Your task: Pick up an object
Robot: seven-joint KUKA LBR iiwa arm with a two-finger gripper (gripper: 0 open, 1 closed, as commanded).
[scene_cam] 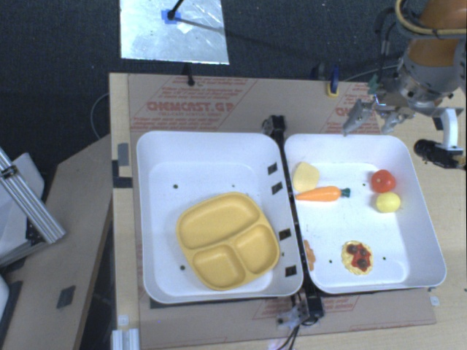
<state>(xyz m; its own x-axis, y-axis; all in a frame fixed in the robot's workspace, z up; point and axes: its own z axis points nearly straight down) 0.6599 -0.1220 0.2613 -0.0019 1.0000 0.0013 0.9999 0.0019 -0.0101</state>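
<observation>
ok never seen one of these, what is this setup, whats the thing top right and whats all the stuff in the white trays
This is one picture from a fixed camera above a workbench, looking down at a slant. The grey and orange thing at top right is a robot arm; its two-finger gripper hangs above the far rim of the right bin, open and holding nothing. Its job is to pick up an object. The right bin holds toy food: a carrot, a pale yellow piece touching it, a tomato, a lemon and a small pizza. The left bin holds a yellow divided plate.
</observation>
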